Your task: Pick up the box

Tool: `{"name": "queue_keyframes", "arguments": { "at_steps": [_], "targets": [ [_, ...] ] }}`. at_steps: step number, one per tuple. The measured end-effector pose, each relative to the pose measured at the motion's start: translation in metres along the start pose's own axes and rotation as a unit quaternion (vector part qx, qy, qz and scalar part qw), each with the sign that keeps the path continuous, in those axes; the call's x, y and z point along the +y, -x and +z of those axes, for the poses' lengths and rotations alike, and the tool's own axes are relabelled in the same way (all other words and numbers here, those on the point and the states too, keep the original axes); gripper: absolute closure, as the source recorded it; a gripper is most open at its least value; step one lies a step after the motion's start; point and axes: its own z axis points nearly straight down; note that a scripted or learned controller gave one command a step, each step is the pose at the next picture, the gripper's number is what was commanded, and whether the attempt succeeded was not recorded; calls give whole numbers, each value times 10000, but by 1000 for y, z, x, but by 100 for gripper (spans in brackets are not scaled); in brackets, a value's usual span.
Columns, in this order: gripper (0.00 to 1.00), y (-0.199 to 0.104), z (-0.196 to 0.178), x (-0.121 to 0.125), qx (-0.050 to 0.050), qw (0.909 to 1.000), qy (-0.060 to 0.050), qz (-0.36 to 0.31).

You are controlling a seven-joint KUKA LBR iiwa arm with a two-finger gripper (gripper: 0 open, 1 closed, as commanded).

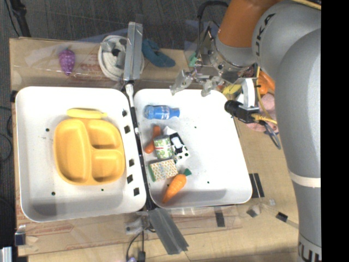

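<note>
One box (163, 170) low in right bin (229, 162), gripper (192, 85) well apart above

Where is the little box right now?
The box lies in the right bin, near its left wall, between the green can and the carrot.
</note>
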Motion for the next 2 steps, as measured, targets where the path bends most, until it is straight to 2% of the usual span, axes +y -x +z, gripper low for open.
{"name": "queue_keyframes", "arguments": {
  "at_steps": [1, 2],
  "targets": [
    [0, -11, 145, -31, 1, 9998, -1, -220],
    [0, -13, 166, -95, -17, 9904, 79, -1382]
  ]
}}
